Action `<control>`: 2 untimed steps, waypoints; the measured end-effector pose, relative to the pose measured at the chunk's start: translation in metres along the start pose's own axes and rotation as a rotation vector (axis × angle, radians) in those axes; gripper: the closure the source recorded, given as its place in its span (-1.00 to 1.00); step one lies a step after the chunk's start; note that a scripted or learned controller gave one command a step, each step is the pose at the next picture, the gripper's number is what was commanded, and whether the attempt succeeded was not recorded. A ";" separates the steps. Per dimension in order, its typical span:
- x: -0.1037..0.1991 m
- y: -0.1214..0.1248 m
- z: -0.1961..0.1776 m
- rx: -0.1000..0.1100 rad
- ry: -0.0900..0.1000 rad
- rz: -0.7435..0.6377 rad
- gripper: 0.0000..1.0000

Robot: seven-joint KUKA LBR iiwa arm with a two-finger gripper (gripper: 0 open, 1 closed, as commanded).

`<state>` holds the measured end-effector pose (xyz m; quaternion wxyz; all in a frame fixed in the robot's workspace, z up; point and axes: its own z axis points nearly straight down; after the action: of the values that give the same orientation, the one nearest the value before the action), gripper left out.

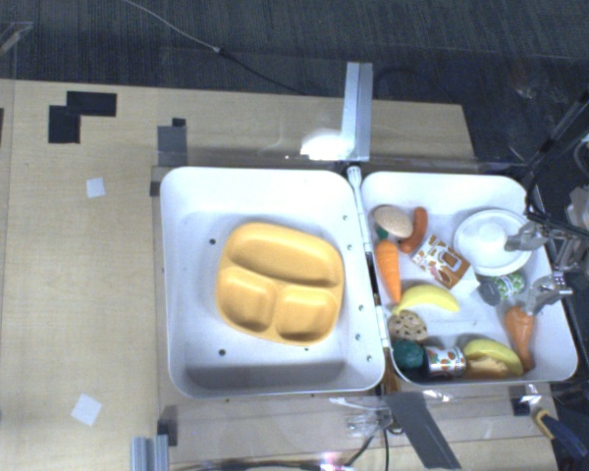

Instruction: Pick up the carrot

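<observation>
I see the carrot (388, 271) lying against the right bin's (569, 361) left wall, unobstructed from above. The pincer (550, 263) hovers at the right wall; I cannot tell its state.

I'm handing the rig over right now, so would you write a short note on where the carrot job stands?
Pincer: at the right edge of the right bin, above the toys; whether it is open or shut cannot be told from here.
Carrot: lying along the right bin's left wall, beside a banana. A second orange carrot-like piece lies just below the pincer.
Left bin: holds a yellow tray.
Done: nothing lifted yet.
Left: grasp a carrot and raise it.
</observation>
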<state>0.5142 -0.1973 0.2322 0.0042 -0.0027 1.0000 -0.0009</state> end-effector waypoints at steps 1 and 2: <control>0.006 0.006 0.136 -0.003 0.007 0.116 -1.00; 0.000 0.007 0.121 0.001 -0.008 0.108 1.00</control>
<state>0.5148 -0.1908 0.1114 0.0083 0.0512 0.9987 -0.0012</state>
